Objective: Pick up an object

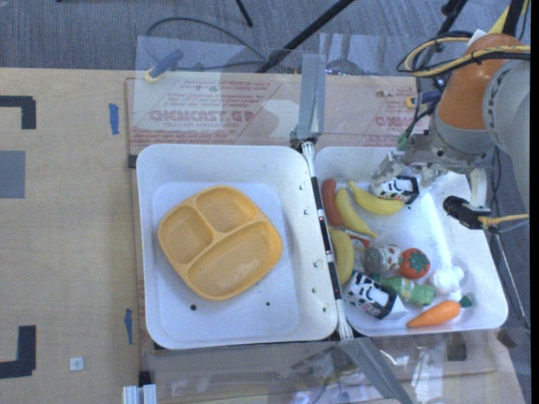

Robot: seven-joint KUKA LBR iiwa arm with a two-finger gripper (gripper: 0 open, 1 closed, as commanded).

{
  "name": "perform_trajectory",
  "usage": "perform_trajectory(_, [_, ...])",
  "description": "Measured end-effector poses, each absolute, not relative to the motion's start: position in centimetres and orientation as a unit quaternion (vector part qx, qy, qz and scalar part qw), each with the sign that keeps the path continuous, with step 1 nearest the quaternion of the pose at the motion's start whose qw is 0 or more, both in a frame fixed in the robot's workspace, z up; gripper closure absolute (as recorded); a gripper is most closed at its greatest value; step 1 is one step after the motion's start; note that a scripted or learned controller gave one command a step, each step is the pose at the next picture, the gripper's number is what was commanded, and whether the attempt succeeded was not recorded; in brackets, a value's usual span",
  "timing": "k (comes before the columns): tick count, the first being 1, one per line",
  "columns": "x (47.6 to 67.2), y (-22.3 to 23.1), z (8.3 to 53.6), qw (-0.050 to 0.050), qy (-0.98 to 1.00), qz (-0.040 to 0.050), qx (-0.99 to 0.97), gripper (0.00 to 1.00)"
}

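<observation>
Claw (402,175) low over bananas (370,202) in right bin (484,263), grip state impossible to tell, yellow tray (221,241) in left bin (160,175)

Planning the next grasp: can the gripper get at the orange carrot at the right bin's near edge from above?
Probably yes. The carrot lies on top at the bin's edge, nothing over it; the gripper is at the far end of the same bin.
</observation>
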State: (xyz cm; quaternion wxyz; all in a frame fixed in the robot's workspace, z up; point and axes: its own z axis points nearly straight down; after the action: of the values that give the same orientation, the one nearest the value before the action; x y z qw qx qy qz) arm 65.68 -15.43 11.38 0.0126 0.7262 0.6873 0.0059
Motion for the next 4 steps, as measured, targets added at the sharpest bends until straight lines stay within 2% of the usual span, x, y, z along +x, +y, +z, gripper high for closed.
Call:
perform_trajectory(1, [62.0, -13.1, 10.7, 0.024, 0.713, 0.0120, 0.701, 0.00])
perform_trajectory(2, [62.1, -11.5, 10.7, 0.024, 0.723, 0.0094, 0.691, 0.00])
perform_trajectory(3, [63.3, -9.4, 12.3, 0.004, 0.750, 0.0020, 0.661, 0.00])
perform_trajectory(4, [60.3, -10.6, 10.9, 0.025, 0.774, 0.0166, 0.632, 0.00])
